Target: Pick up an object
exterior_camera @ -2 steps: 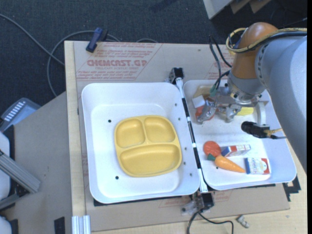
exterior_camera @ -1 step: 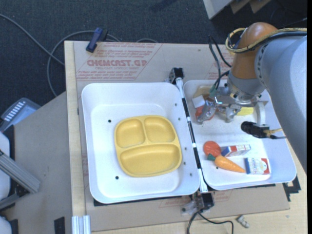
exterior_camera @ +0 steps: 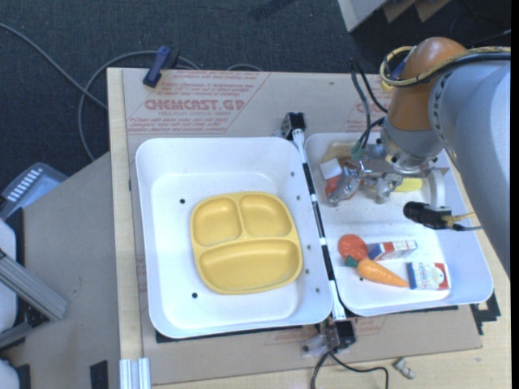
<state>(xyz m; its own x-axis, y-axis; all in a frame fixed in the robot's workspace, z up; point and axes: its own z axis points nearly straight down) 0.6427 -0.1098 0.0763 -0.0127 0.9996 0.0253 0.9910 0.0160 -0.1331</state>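
My gripper (exterior_camera: pixel 363 190) is low in the far left part of the right bin (exterior_camera: pixel 470 259), and its two metal fingers stand apart with nothing visible between them. A reddish-brown object (exterior_camera: pixel 333 187) lies just left of the left finger, touching or nearly touching it. A small tan and grey piece (exterior_camera: pixel 330 168) sits behind that. Nearer the front lie a red tomato-like toy (exterior_camera: pixel 352 245), an orange carrot (exterior_camera: pixel 381 273), a small white tube (exterior_camera: pixel 395 250) and a white packet (exterior_camera: pixel 428 275). A yellow item (exterior_camera: pixel 411 185) shows just right of the gripper.
The left bin (exterior_camera: pixel 154 217) holds a yellow divided plate (exterior_camera: pixel 243 241). A black part with a cable (exterior_camera: pixel 423 212) hangs over the right bin beside the arm. The ridge between the bins (exterior_camera: pixel 315 217) runs close to the gripper's left.
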